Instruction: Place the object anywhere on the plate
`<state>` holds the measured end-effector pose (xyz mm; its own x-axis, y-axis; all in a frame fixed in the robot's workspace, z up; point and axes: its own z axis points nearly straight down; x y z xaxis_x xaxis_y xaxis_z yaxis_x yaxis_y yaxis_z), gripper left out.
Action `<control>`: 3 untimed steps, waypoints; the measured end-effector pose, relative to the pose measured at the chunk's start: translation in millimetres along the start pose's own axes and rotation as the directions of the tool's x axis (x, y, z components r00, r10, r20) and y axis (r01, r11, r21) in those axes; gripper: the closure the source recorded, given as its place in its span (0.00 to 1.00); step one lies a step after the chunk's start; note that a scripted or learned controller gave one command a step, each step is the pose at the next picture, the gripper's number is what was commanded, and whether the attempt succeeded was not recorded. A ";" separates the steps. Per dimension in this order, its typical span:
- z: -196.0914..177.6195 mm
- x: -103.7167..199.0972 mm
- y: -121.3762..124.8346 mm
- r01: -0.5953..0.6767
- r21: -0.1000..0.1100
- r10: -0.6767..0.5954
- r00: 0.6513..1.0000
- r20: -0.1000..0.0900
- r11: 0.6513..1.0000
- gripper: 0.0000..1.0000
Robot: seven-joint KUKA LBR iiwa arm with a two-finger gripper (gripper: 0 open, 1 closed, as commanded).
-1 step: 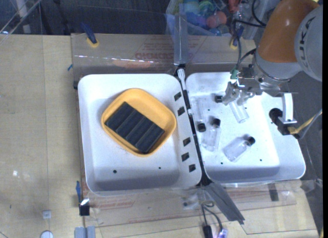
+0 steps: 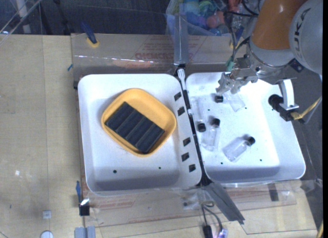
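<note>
Yellow rounded-square plate [image 2: 138,121] with ribbed black insert in left bin [image 2: 92,129]; clear plastic bottles [image 2: 238,147], black caps, scattered in right bin [image 2: 287,155]; fingers' state unreadable

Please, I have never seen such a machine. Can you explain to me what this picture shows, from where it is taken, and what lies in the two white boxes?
The picture comes from one camera fixed above a bench, looking down at a slant. The big grey and orange shape at the upper right is a robot arm. At its end is a gripper, a small two-finger hand, which hangs over the far part of the right bin. I cannot tell whether it holds anything.

In the left bin lies a yellow plate with a dark ribbed mat on it. In the right bin lie several small clear bottles with black caps; one bottle lies on its side near the middle. The job is to put an object on the plate, and this is not yet done.
</note>
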<state>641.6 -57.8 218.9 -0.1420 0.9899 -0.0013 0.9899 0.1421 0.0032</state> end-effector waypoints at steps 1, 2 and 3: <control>-6.6 59.1 34.4 0.287 -0.002 -0.287 0.958 0.000 0.958 1.00; 34.2 86.5 21.2 0.481 0.003 -0.481 0.877 -0.004 0.877 1.00; 33.7 145.5 -13.3 0.709 0.001 -0.709 0.706 -0.005 0.706 1.00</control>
<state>607.9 84.3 184.9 -0.8017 0.5978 0.0020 0.5978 0.8017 0.0008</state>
